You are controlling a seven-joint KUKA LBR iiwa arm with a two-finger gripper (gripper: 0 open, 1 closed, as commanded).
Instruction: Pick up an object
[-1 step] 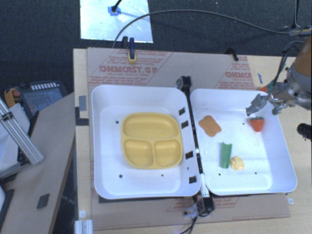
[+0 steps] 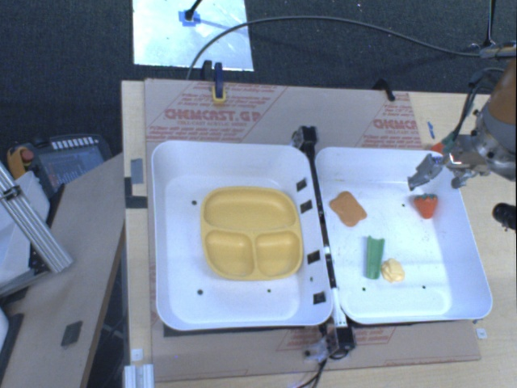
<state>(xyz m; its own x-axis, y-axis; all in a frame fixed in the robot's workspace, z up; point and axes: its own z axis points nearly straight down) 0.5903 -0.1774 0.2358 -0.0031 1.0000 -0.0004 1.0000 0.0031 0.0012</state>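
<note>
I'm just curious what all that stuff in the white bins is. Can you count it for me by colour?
Yellow: 2, a divided plastic tray and a small lumpy piece
Orange-brown: 1, a flat toast-like piece
Green: 1, a short stick
Red: 1, a small strawberry-like piece
Total: 5

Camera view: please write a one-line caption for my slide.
Gripper hovers above a red toy in the right bin; yellow tray lies in the left bin.

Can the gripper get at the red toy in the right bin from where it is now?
Probably yes. The gripper hangs just above and beside the red toy, and nothing lies between them; the green piece and tan piece sit well apart.
</note>
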